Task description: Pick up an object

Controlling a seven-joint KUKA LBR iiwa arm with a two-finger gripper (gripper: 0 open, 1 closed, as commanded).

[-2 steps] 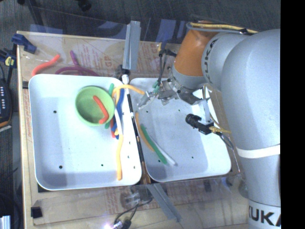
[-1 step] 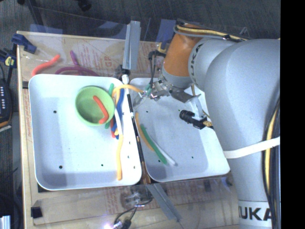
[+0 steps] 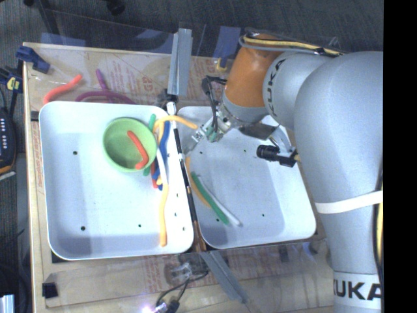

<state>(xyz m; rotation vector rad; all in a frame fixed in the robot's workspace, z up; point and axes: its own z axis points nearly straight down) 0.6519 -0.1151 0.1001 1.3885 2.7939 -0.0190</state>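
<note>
wooden bench (image 3: pixel 98 67), 2 white bins (image 3: pixel 78 227)

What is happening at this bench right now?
A grey KUKA arm reaches in over the right bin, its gripper low near that bin's top left corner, beside the divider. Nothing can be seen held. A green stick lies in the right bin. The left bin holds a green bowl with a red piece in it, and a long yellow strip along its right side.
</note>
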